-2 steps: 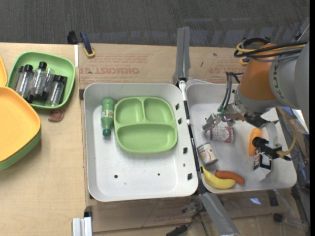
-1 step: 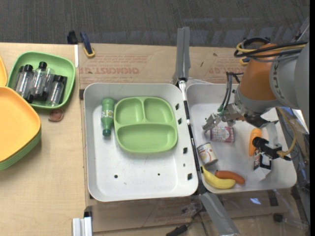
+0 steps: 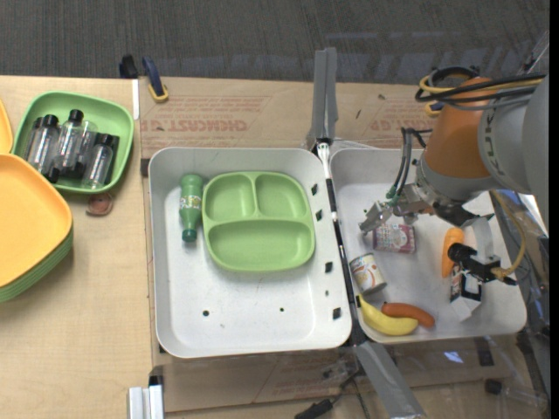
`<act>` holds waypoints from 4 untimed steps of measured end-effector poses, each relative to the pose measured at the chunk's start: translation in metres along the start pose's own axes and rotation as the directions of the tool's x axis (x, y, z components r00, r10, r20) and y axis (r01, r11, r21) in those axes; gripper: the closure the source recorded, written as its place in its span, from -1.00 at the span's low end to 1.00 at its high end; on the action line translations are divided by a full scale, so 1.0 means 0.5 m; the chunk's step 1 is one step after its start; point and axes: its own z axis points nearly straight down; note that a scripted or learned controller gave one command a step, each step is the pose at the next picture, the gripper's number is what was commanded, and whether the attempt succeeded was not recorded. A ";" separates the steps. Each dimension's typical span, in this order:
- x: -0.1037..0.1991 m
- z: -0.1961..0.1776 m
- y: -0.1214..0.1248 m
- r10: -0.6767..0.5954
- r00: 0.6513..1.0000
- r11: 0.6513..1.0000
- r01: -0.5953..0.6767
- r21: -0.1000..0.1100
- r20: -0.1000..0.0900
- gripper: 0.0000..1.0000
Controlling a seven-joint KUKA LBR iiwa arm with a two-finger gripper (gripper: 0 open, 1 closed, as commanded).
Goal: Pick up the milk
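The gripper (image 3: 386, 215) is hovering just over the milk (image 3: 395, 237) in the right bin (image 3: 498, 321), whether spread or closed I cannot tell, leaving the lift undone.

Robot lab: arm (image 3: 489, 138), bench bins (image 3: 166, 234).

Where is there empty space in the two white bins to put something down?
The left white bin has bare floor below the green divided plate, along its near edge. The right white bin is crowded: the gripper, small tin can, yellow banana. Its far-left corner looks bare.
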 end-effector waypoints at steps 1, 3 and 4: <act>0.000 0.000 0.000 0.000 1.000 1.000 0.000 0.000 0.000 -1.00; 0.000 0.001 -0.070 0.164 0.986 0.986 -0.164 0.003 -0.001 -1.00; 0.021 0.003 -0.078 0.146 0.989 0.989 -0.146 0.004 -0.001 -1.00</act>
